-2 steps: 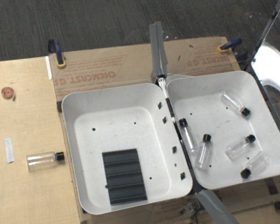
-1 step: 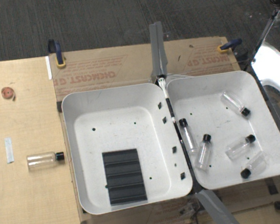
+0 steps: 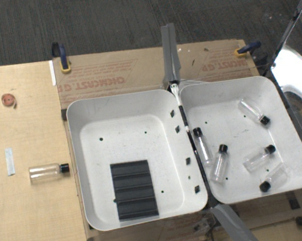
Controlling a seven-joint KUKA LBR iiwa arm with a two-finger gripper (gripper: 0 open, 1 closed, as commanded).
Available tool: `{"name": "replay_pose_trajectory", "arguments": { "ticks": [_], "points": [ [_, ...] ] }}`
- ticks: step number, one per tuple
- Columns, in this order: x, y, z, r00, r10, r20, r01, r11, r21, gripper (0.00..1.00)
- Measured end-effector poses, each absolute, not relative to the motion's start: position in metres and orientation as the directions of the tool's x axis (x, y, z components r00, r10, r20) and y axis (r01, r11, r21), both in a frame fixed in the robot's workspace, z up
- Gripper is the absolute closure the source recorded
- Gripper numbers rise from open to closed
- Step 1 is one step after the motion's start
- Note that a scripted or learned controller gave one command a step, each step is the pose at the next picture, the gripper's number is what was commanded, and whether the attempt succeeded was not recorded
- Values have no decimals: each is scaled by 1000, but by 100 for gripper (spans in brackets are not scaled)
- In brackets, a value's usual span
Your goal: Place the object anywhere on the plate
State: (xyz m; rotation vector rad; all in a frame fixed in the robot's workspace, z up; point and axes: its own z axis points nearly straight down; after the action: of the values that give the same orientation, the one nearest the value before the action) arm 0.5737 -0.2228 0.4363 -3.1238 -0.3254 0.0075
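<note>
Five clear vials (image 3: 253,111) lie scattered in right bin (image 3: 230,86), mostly toward its edges | left bin (image 3: 83,154) holds black ridged plate (image 3: 133,190) near front wall, open floor behind.

The wooden bench (image 3: 31,217) carries a sheet of brown cardboard (image 3: 133,72), and on that sit two shallow white bins, the left bin (image 3: 85,126) touching the right bin (image 3: 285,126) along one side. Left of the left bin, a clear vial with a black cap (image 3: 48,171) lies on its side on the bare wood. Further left of it is a small pale strip (image 3: 9,162), with a small round brown disc (image 3: 7,100) up beyond.
</note>
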Motion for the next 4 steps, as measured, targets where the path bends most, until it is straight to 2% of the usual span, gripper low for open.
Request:
{"name": "replay_pose_trajectory", "arguments": {
  "ticks": [1, 2, 3, 4],
  "points": [
    [650, -187, 439, 980, 200, -4, 200, -980, -1, 0],
    [609, -223, 440, 980, 199, -5, 199, -980, -2, 0],
    [651, -181, 439, 980, 199, -4, 199, -980, -1, 0],
    [617, -223, 440, 980, 199, -5, 199, -980, -2, 0]
  ]
}}
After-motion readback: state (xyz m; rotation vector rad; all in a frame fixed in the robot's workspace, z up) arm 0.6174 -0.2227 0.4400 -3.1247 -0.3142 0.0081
